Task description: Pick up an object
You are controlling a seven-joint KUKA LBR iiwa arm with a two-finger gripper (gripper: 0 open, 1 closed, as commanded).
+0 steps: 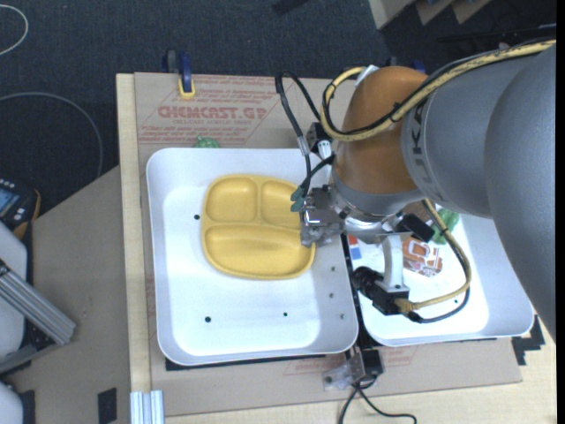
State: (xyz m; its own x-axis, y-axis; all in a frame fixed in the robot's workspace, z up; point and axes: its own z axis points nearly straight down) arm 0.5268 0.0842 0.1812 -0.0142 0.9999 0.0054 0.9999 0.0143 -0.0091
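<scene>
Dark grey carpet floor point(106, 25) spreads around the bench, with a thin pale cable point(66, 117) looping across it on the left. The brown bench board point(221, 104) carries faded red lettering and a blue-and-yellow clamp point(183, 71) at its far edge. At the lower left sits what might be a grey metal rail point(35, 303), though it's hard to make out.

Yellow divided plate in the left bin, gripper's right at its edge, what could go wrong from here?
1. The gripper meets the yellow plate only at its right rim, so a grasp there may slip or tip it.
2. That rim lies near the left bin's wall, leaving little finger room.
3. Loose cables hang over the right bin and could snag.
</scene>
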